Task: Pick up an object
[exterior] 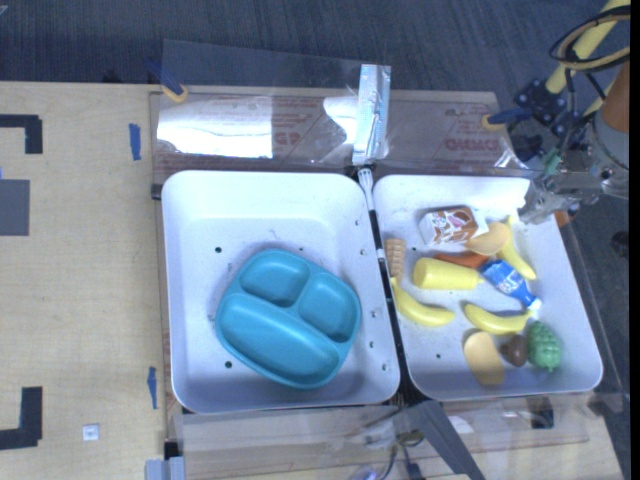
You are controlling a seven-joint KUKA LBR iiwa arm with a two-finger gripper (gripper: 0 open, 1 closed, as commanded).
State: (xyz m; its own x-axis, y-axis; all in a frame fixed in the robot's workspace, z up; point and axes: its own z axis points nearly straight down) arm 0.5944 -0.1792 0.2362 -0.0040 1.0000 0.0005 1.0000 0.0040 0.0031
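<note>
The right bin (585, 368) holds several toy foods. Among them are a white and red packet (447, 225), a yellow cylinder (448, 273), two bananas (420, 310) (495, 319), a blue packet (508, 280), a green knobbly piece (544, 346) and a tan fruit (483, 356). My gripper (553, 198) hangs over the bin's far right corner, just right of a tan piece (492, 238). It is above the items and nothing shows in it.
The left bin (190, 268) holds a teal divided plate (290, 316). A clear plastic wall (300, 118) with a metal bracket (372, 113) stands behind both bins. Cables and arm parts (580, 48) crowd the far right.
</note>
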